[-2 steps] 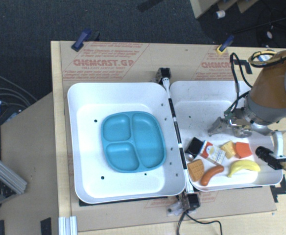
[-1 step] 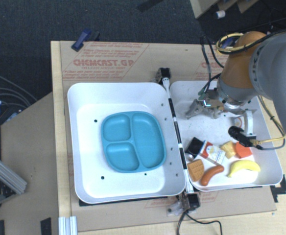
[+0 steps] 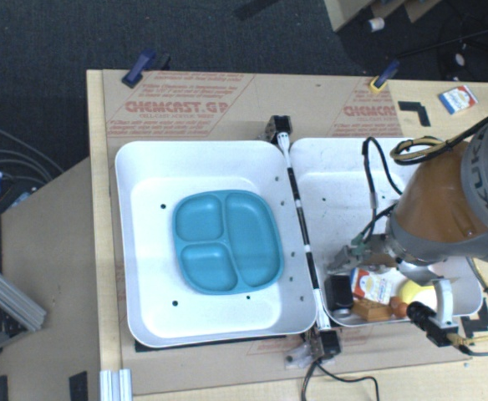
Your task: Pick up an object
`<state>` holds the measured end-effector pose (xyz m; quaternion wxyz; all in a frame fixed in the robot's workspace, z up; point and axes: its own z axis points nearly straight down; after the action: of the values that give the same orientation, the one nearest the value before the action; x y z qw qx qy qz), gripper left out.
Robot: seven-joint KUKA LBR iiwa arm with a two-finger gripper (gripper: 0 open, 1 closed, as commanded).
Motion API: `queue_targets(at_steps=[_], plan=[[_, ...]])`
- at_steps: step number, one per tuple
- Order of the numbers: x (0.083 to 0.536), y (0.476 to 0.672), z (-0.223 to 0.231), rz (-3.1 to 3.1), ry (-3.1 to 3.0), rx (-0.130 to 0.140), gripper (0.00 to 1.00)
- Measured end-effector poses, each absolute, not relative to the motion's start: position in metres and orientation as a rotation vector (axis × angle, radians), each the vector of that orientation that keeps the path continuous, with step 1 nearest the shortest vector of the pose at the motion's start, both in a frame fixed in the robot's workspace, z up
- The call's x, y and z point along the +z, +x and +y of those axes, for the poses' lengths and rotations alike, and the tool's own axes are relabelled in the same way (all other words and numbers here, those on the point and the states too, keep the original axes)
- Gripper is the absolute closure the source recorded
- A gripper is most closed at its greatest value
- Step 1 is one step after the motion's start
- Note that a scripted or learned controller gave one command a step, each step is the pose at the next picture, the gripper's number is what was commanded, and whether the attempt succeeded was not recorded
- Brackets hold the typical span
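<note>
Grey and orange, the arm (image 3: 444, 203) leans low over the right bin (image 3: 327, 174), its gripper (image 3: 369, 261) down among the small objects (image 3: 378, 295) heaped at the near edge. How the gripper stands I cannot tell. Nothing looks lifted, so I judge the pick unfinished. The left bin (image 3: 144, 190) holds a blue divided plate (image 3: 227, 241).
</note>
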<state>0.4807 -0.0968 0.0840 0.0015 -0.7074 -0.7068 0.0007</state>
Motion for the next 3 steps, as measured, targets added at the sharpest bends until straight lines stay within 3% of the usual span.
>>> queue_targets(at_steps=[1, 2, 3], plan=[[0.094, 0.481, -0.097, -2.22, -2.223, 0.0, 1.0], [0.185, 0.557, -0.048, -2.223, -2.221, -0.002, 1.0], [0.185, 0.557, -0.048, -2.222, -2.22, 0.0, 0.0]])
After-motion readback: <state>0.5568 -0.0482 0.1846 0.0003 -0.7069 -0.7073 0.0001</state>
